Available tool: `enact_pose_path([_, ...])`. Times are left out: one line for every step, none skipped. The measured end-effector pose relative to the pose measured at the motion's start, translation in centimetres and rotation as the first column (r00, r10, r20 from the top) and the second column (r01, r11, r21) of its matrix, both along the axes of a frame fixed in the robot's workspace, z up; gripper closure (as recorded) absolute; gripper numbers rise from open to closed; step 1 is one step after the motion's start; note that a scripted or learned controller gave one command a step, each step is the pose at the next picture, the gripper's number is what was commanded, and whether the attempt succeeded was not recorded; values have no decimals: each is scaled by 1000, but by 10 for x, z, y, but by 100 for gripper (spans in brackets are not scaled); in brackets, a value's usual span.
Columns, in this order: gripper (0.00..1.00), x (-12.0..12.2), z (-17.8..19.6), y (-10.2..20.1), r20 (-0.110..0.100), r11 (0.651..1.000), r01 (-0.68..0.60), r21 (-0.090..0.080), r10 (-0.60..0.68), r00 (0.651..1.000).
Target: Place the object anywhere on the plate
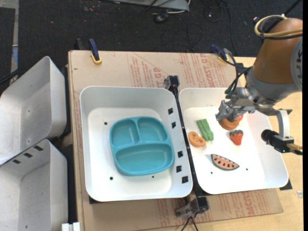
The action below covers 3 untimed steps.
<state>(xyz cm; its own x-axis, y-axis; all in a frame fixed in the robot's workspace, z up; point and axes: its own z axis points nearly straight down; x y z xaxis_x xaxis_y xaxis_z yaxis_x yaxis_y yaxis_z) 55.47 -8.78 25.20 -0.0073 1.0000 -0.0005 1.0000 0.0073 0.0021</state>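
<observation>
1. Over the right bin (276,174), the gripper (230,113) sits on an orange toy (229,124) — grip state: cannot tell.
2. Toy looks light, rigid, smooth — grasp across its rounded middle.
3. Target: teal plate (142,146), left bin (91,143).

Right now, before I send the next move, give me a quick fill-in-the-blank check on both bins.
1. The teal three-compartment plastic plate lies in the ____ white bin.
2. The flat watermelon slice toy lies nearest the right bin's ____ edge.
3. The green oblong toy lies right beside the ____ ring-shaped toy.
4. The end effector is above the round ____ toy.

Missing words: left; front; orange; orange
</observation>
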Motion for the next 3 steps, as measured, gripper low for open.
enact_pose_path([100, 4, -14, 52, -5, 1000, -1, 2, 1, 1000])
enact_pose_path([100, 16, -20, 94, -1, 1000, 1, 0, -1, 1000])
enact_pose_path([100, 27, -31, 147, -1, 1000, -1, 1, 1, 1000])
